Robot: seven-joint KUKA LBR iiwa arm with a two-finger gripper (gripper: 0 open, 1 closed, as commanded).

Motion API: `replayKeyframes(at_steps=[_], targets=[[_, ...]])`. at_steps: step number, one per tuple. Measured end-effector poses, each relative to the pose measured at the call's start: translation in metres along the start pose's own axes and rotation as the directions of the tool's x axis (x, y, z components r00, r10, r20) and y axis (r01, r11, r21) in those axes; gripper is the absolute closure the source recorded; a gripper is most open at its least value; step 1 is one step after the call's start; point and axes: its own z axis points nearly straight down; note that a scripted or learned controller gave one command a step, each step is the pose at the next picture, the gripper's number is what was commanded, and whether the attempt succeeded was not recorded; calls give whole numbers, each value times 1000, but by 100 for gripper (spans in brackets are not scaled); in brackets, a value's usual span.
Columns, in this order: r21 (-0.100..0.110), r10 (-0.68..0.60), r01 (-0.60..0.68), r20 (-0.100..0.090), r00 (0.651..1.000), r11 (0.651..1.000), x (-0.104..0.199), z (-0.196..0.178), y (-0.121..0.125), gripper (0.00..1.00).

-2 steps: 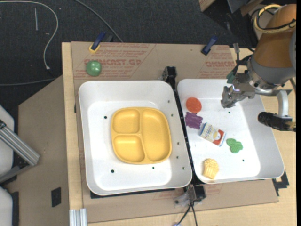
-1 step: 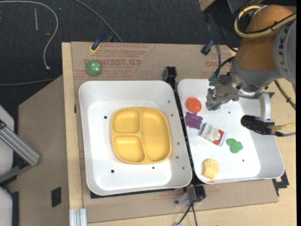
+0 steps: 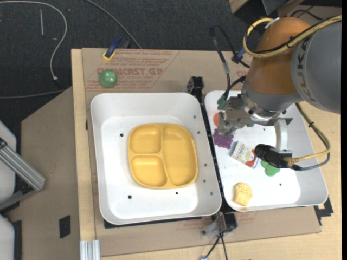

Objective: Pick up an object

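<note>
Jaws (image 3: 226, 124) low in right bin (image 3: 309, 191) — above purple object (image 3: 222, 140).

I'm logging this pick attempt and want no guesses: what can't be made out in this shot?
- Claw: open or shut is unclear; the wrist above hides the tips.
- Orange thing: mostly behind the claw.
- Green thing: partly under a black part of the arm.
- Packet: print too small to read.
</note>
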Motion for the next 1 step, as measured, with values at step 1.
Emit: replayKeyframes(at_steps=[1], targets=[[-1,0,0,1,1000,1000,51,-11,-23,100]])
